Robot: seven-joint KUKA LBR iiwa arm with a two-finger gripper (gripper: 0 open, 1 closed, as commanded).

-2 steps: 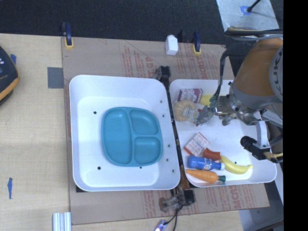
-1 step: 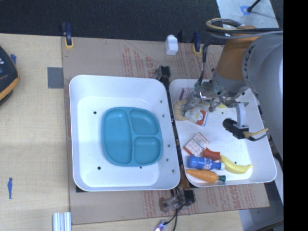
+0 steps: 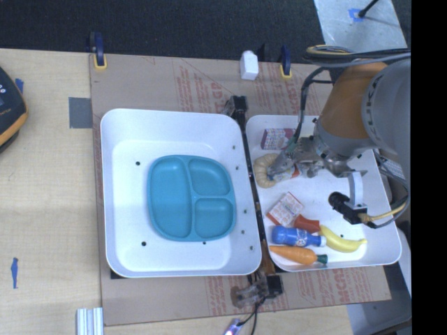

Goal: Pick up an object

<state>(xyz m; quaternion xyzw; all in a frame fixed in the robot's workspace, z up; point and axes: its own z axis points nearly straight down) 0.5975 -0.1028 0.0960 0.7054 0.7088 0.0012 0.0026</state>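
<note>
- Nearest you in the right bin [image 3: 388, 258], at its front edge, you have an orange carrot [image 3: 295, 255] lying flat, with a blue bottle [image 3: 298, 238] touching it just behind.
- Beside those, toward the right, a yellow banana [image 3: 342, 241] lies curved along the bin floor.
- A step further in, a small red-and-white packet [image 3: 286, 206] sits tilted, with a red piece [image 3: 307, 223] just beside it, between the packet and the bottle.
- To the left, your other bin [image 3: 119, 187] holds a blue divided plate [image 3: 190, 197], flat and roughly centred.
- Further back in the right bin, the gripper [image 3: 282, 167] is down low near the left wall, right at a pale, ring-shaped pastry [image 3: 264, 171]. You cannot tell from here whether its fingers are apart or together, nor whether they touch the pastry.
- Behind that, a small printed box [image 3: 276, 138] lies near the bin's far left corner.
- The grey arm [image 3: 363, 117] with its orange band comes in from the right over the far half of that bin, with a black cable [image 3: 353, 211] hanging beneath it.
</note>
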